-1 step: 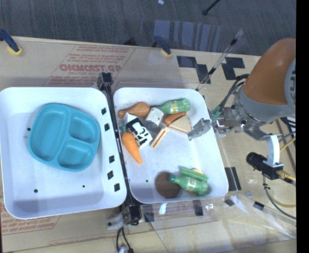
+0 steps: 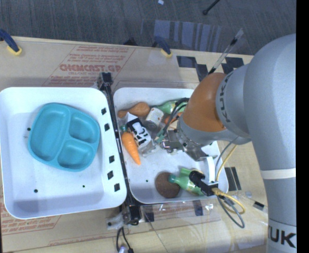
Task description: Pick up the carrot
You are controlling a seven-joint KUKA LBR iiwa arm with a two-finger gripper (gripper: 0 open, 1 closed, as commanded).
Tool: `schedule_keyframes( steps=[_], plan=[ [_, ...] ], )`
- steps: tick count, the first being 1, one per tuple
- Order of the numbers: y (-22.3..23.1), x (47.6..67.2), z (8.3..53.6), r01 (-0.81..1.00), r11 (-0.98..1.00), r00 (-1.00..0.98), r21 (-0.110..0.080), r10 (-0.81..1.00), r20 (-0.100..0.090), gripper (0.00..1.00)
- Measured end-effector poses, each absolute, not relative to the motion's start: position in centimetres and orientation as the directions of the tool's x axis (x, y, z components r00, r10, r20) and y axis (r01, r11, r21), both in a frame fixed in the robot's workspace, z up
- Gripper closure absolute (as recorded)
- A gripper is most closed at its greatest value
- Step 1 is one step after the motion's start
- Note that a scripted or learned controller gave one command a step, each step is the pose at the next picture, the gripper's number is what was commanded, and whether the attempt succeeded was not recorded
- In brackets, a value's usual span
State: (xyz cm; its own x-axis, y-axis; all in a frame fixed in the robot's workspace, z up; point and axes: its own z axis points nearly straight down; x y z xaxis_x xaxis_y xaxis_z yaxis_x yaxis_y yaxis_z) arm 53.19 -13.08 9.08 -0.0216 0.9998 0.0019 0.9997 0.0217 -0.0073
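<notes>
The orange carrot (image 2: 131, 147) lies in the right bin (image 2: 144, 191) near its left wall, pointing toward the front. My gripper (image 2: 157, 141) hangs just right of the carrot, over a black-and-white item (image 2: 137, 130) in the middle of the bin. The wrist and the clutter hide the fingertips. The carrot lies on the bin floor, apart from the gripper.
The right bin also holds a tan rounded item (image 2: 138, 109), a green item at the back (image 2: 167, 107), a brown round item (image 2: 166, 185) and a green bottle (image 2: 189, 182). The left bin (image 2: 17, 194) holds a blue divided plate (image 2: 64, 136). Black clips line the wall between the bins.
</notes>
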Motion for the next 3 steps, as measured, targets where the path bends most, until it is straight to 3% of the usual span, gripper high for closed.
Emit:
schedule_keyframes(
  steps=[1, 2, 3],
  plan=[
    [-9.43, 52.85, 9.18, 0.822, -0.569, 0.569, -0.006, 0.822, -0.001, 0.00],
    [-9.34, 52.83, 10.13, 0.827, -0.563, 0.563, -0.013, 0.827, 0.000, 1.00],
    [-9.35, 52.82, 10.11, 0.827, -0.563, 0.563, -0.013, 0.827, 0.000, 0.00]
  ],
)
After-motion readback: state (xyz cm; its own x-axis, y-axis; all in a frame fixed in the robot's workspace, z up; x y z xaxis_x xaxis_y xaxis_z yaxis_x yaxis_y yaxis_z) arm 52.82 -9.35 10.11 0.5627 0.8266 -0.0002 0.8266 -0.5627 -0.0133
